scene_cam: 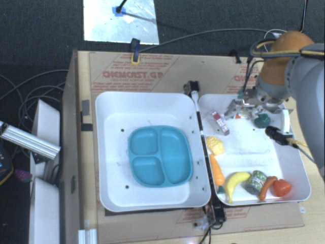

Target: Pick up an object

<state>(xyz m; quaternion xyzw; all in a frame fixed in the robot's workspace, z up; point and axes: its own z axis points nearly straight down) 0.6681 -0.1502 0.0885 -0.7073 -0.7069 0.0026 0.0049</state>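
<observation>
Objects for picking are lying in the right bin [299, 159], and working from the near edge back, a tomato [282, 187], a reddish pepper-like piece [267, 186], a small can [257, 181], a banana [234, 182] and a carrot [217, 170] are crowding the front corner, touching or nearly so. Behind them a yellow corn-like piece [215, 145] is sitting alone, then a small red-and-white packet [220, 122], then a dark green item [262, 120] near the far wall. The gripper [246, 107] is hanging over that far part of the bin, between the packet and the green item; whether it is spread or pressed together I cannot tell. A good try, in my judgement, is going for one of those isolated pieces rather than the packed front row, coming straight down with room on both sides. The left bin [109, 136] is holding only a blue divided plate [160, 154]. Both bins are resting on a cardboard sheet [152, 72]; beyond it, cables [203, 33] are trailing over dark carpet [35, 24], past a shiny foil square [119, 14].
</observation>
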